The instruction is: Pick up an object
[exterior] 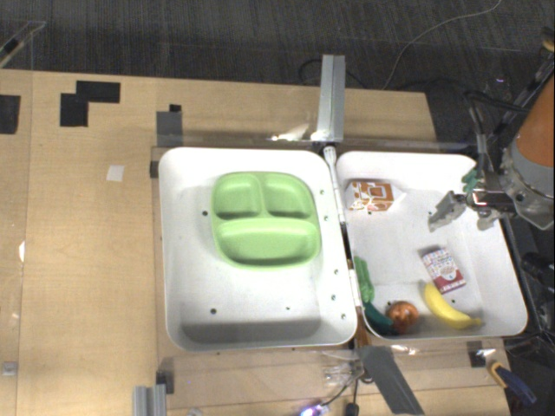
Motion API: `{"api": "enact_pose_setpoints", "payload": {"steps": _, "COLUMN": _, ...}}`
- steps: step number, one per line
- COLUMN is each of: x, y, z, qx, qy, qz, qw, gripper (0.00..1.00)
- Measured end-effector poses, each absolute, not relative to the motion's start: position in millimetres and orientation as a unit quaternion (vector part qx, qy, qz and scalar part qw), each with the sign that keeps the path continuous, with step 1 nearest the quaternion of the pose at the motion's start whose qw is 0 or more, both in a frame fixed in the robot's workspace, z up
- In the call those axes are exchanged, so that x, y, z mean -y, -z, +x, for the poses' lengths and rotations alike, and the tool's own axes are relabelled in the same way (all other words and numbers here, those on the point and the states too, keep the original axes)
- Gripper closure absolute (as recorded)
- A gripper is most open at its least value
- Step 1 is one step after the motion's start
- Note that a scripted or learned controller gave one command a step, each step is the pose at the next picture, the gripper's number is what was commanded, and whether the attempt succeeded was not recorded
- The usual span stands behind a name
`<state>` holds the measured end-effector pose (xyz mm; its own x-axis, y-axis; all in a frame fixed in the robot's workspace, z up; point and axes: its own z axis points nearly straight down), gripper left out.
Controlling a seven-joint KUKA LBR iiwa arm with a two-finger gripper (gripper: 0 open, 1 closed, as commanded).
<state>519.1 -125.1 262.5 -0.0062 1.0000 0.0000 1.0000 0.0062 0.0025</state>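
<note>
Overhead, the bench carries two shallow white bins side by side, with a metal post running between them at the far edge. Resting in the left bin is a green divided tray, lying flat with its two small compartments toward the far side and its one long compartment toward the near side. Several loose things are scattered in the right bin (any of them could serve as the object to pick up): a small orange-and-white packet near the far left corner, a little red-and-white carton roughly mid-bin toward the right, a yellow banana just in front of that carton along the near side, a reddish apple close beside the banana's left end, and a dark green item lying against the left wall, its near end next to the apple. The arm enters from the right edge, its orange band visible above the grey wrist, and the gripper hangs over the right part of the right bin, beyond the carton and well apart from the packet. Two grey fingers splay apart, so the jaws look spread, and nothing sits between them.
</note>
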Motion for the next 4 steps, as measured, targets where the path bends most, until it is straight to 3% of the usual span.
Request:
{"api": "enact_pose_setpoints", "payload": {"steps": 1, "x": 169.5, "y": -187.5, "z": 490.0, "qx": -0.685, "qy": -0.0008, "qz": 0.729, "qw": 0.001, "gripper": 0.00}}
{"api": "enact_pose_setpoints", "payload": {"steps": 2, "x": 169.1, "y": -199.1, "z": 492.4, "qx": -0.685, "qy": -0.0028, "qz": 0.729, "qw": 0.004, "gripper": 1.00}}
{"api": "enact_pose_setpoints", "payload": {"steps": 3, "x": 169.2, "y": -199.1, "z": 492.4, "qx": -0.685, "qy": -0.0028, "qz": 0.729, "qw": 0.004, "gripper": 0.00}}
{"api": "enact_pose_setpoints", "payload": {"steps": 4, "x": 157.3, "y": -97.4, "z": 513.2, "qx": -0.659, "qy": -0.0061, "qz": 0.752, "qw": 0.008, "gripper": 0.00}}
